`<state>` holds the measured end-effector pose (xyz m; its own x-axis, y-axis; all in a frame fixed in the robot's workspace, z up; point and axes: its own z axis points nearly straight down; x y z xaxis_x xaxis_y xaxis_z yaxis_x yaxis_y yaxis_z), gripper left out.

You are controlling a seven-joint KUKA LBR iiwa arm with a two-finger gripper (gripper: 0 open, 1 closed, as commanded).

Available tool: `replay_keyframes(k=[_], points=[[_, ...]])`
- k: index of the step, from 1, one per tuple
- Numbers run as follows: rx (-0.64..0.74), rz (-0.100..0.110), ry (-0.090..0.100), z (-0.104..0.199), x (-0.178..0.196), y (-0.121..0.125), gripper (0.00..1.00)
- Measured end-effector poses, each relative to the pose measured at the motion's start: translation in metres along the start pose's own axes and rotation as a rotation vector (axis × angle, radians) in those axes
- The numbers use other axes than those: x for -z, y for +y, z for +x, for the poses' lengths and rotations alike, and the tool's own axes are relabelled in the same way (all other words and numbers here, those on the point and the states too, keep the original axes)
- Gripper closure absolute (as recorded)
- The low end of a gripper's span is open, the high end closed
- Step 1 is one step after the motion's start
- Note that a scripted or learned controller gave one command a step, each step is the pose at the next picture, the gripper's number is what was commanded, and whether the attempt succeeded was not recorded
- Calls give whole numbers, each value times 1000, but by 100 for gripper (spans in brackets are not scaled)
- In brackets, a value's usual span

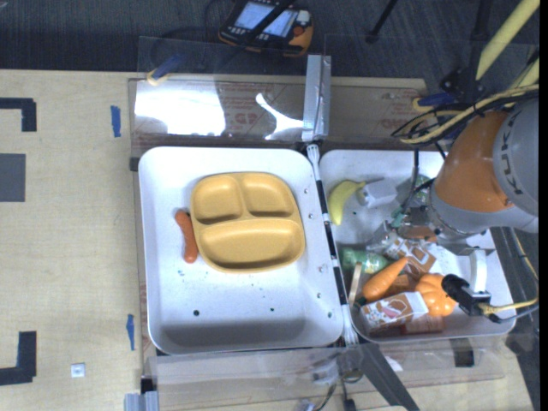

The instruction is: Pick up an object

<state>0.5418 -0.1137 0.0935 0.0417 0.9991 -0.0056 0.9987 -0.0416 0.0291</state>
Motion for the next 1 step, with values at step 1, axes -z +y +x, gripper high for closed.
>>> replay_keyframes(k=[1], points=[[-4, -7, -7, -4, 10, 2, 100]])
